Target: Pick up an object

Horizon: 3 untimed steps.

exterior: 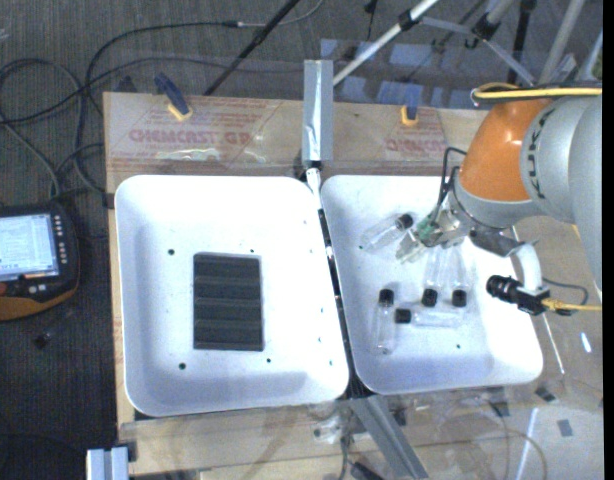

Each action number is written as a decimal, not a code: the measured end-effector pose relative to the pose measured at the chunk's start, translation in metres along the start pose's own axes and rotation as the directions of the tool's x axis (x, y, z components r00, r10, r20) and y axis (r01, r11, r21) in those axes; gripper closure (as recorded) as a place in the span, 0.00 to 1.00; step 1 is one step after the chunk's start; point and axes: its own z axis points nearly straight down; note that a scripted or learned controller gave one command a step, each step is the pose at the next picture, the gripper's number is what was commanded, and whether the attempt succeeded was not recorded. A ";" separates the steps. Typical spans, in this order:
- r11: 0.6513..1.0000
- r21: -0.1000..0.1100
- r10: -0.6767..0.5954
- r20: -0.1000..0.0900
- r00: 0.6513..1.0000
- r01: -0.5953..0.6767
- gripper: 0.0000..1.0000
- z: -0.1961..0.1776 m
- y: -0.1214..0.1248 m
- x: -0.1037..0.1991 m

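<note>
Those clear black-capped vials (427, 306) in the right bin (507, 363) look light, slick and breakable, so I'd grab one mid-body; can't tell the gripper (434, 230) state.

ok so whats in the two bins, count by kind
clear vials with black caps, right bin: 5 that I can make out, e.g. one at; some overlap, so the count is rough
dark ribbed pad, left bin: 1
total: 6
</note>
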 end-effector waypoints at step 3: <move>1.000 0.000 -0.001 -0.002 1.000 0.001 0.00 -0.008 0.000 0.001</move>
